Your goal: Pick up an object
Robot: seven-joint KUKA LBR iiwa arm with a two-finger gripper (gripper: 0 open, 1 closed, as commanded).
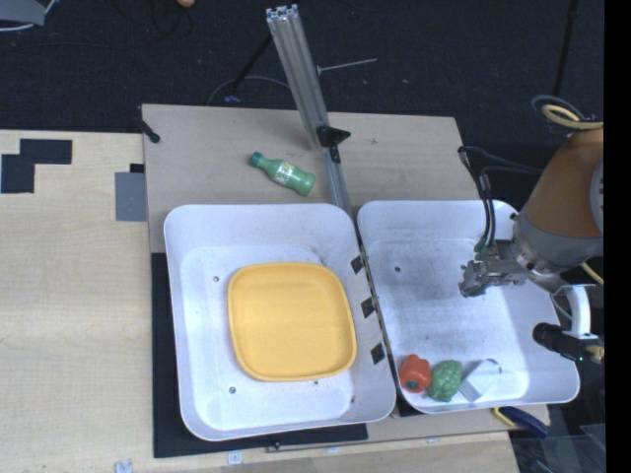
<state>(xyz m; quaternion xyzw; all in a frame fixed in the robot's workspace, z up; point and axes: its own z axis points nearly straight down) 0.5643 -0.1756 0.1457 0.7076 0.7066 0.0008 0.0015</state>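
Observation:
In the right bin (434,264), a red pepper-like toy (415,372) and a green bumpy toy (445,380) lie together at the near edge, with a small grey-white piece (476,379) beside them. A yellow plate (291,319) lies flat in the left bin (197,254). My gripper (477,279) hangs over the right half of the right bin, above and to the right of the toys and apart from them. Nothing shows between its fingers.
A green bottle (283,172) lies on its side on the bench behind the left bin. A slanted metal rail (306,77) rises from the gap between the bins. The arm's orange and grey body (567,200) covers the right bin's far right corner.

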